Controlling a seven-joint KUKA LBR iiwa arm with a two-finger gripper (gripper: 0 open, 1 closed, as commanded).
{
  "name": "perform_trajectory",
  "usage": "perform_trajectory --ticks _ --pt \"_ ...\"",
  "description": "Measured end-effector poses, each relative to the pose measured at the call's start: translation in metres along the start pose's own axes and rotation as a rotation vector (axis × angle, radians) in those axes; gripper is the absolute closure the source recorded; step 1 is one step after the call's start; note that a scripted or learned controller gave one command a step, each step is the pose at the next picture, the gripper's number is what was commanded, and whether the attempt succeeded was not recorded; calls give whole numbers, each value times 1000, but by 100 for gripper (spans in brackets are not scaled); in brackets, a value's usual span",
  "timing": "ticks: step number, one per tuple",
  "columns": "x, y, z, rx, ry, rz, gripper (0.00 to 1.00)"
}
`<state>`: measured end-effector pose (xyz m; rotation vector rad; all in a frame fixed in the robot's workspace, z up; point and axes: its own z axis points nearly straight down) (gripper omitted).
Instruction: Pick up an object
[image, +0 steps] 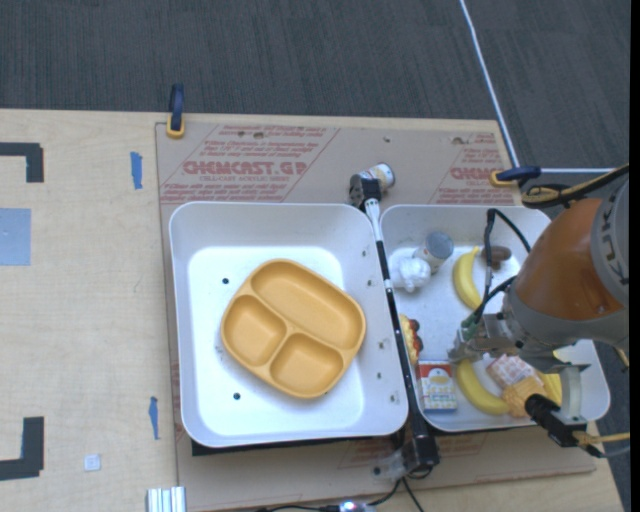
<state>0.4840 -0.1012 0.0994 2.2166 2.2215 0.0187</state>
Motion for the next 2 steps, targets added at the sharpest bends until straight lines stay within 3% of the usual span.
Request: perform_trajectory --ticks 1,2 --pt "67 1 -85 9 -5 0 100" --pt "4 -4 -89 9 -8 2 100"
